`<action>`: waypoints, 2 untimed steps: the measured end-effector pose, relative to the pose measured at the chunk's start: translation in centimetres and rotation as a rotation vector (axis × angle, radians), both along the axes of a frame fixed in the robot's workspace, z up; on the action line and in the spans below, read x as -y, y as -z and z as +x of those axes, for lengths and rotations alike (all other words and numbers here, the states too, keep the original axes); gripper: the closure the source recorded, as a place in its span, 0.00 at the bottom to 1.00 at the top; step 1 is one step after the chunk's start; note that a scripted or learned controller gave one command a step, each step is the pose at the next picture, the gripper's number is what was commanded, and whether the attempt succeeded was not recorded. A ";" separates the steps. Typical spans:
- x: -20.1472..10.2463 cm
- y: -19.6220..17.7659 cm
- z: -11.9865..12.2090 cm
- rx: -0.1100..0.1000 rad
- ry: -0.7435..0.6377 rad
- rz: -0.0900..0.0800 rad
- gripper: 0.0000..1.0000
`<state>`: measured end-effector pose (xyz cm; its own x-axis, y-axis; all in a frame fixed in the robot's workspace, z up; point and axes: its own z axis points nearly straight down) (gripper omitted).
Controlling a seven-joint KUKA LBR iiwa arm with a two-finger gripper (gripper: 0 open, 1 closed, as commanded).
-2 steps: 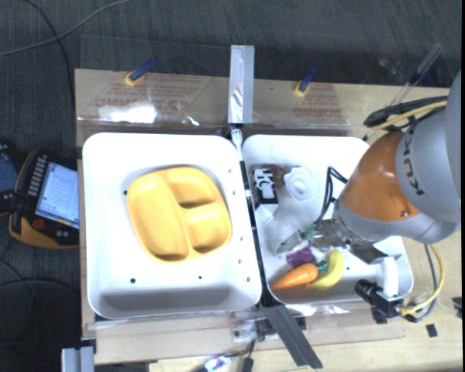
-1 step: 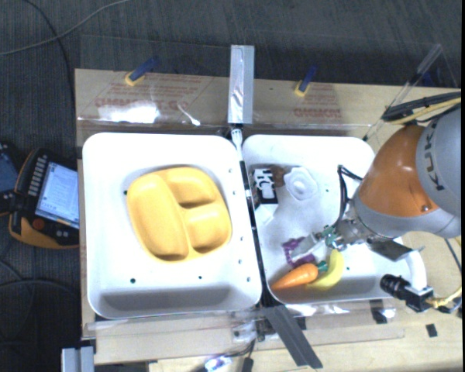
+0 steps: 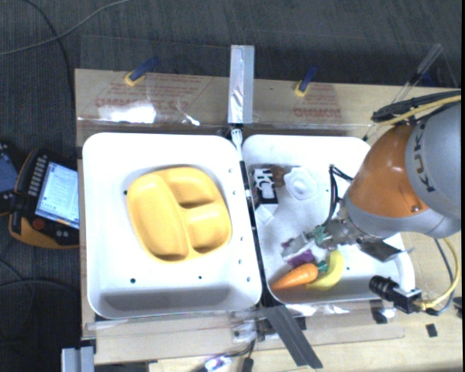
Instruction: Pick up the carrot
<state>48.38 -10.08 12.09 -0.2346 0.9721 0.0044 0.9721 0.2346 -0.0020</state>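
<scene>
The small orange carrot [image 3: 294,277] with a green leafy top lies on its side on the floor of the right-hand shallow white bin [image 3: 349,147], close to that bin's near wall and toward its left corner, its pointed tip aimed at the divider between the bins and its green end touching a curved yellow banana [image 3: 331,273] that rests just to the right of it. Just above the carrot's green end, and above the banana, hangs the two-finger gripper [image 3: 323,237] of the grey arm [image 3: 418,180] with the orange band, which reaches in over the right side of the same bin; whether its fingers are apart or together cannot be told, since the tips blur into the clutter beneath them, and nothing is seen clamped between them. Farther from the carrot, toward the far wall of the bin, sit a round white cap-like object [image 3: 300,184] and, beside it against the divider, a small dark and white item [image 3: 264,185]. Across the divider from the carrot, the left-hand white bin [image 3: 108,285] holds a yellow plastic tray with two compartments [image 3: 180,211].
</scene>
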 end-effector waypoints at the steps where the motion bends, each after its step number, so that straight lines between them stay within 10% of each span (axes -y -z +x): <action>1: 2.7 -1.6 0.0 0.001 -0.072 -0.002 0.00; 2: 0.8 0.7 -0.1 -0.002 -0.273 -0.004 0.00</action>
